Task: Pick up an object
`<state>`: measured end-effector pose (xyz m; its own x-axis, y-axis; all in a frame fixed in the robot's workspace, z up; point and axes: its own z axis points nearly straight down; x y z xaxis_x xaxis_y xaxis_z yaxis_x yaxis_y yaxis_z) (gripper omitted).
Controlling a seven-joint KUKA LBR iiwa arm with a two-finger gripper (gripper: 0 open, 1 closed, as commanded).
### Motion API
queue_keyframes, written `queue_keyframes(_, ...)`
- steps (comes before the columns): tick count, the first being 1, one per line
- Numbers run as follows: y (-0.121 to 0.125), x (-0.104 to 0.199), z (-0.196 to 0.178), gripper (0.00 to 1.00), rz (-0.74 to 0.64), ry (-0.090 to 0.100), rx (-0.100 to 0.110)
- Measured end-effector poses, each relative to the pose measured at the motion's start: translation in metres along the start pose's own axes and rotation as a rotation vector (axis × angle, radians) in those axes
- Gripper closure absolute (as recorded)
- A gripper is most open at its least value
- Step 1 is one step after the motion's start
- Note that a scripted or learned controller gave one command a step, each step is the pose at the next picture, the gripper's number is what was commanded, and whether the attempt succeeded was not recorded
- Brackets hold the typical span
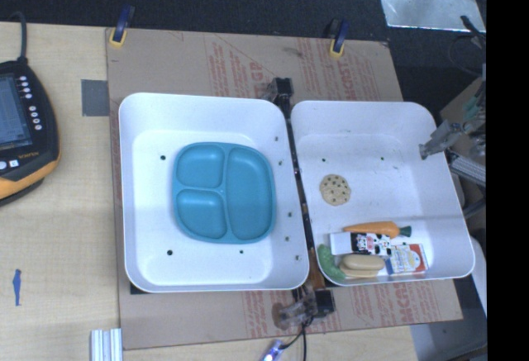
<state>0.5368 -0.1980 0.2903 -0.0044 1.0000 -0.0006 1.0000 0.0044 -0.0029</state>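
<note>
Brown cookie: I'm judging it light, stiff, brittle; I'm planning an edge pinch.
Tool: I'm seeing it at the right bin's rim; its state I cannot tell.

Left bin: the blue divided plate takes the middle, leaving open white floor all around it. Right bin: far half wide open, one cookie alone mid-floor. Near edge is crowded, with the carrot, milk carton, tan bun and a green piece packed touching, tight against the near wall.
</note>
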Motion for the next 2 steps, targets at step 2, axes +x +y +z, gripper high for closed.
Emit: queue_keyframes(2,0.056,0.11,0.099,0.0,-0.002,0.0,0.002)
